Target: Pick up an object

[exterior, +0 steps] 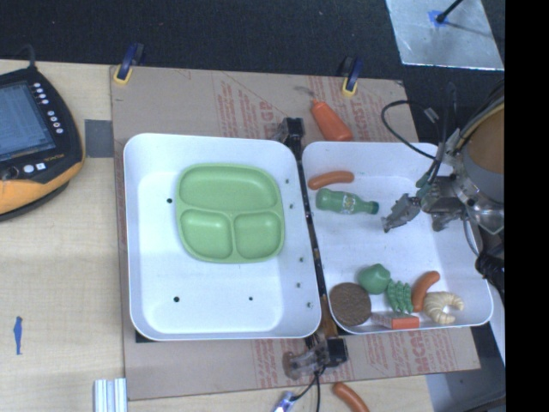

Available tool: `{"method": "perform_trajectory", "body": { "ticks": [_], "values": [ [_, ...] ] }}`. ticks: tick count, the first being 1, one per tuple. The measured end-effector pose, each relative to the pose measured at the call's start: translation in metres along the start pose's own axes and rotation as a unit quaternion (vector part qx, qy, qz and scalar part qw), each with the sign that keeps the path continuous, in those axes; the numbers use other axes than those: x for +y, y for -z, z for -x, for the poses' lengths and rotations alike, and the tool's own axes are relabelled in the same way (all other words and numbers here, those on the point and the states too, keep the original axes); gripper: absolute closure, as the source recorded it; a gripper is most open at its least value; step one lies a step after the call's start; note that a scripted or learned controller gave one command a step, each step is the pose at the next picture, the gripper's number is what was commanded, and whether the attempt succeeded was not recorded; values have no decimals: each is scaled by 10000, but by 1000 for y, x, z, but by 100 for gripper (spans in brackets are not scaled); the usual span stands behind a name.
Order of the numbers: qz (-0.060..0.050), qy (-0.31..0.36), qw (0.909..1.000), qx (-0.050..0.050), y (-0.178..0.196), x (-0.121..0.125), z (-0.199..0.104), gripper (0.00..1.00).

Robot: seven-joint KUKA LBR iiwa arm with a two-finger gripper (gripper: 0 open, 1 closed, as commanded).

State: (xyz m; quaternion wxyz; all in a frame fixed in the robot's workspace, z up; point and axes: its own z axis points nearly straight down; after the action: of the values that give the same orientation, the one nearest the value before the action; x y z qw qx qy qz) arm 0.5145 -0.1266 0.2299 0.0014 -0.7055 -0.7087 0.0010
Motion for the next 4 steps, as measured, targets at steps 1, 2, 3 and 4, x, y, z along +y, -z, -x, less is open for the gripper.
{"method": "perform_trajectory", "body": {
  "ticks": [1, 2, 3, 4],
  "values": [
    [-4, 2, 10000, -8, -139, 16, 84, 0],
    [7, 17, 10000, -8, -74, 11, 15, 0],
    [5, -11, 10000, -7, -80, 39, 86, 0],
    [-10, 12, 10000, -3, -118, 66, 18, 0]
  ]
}}
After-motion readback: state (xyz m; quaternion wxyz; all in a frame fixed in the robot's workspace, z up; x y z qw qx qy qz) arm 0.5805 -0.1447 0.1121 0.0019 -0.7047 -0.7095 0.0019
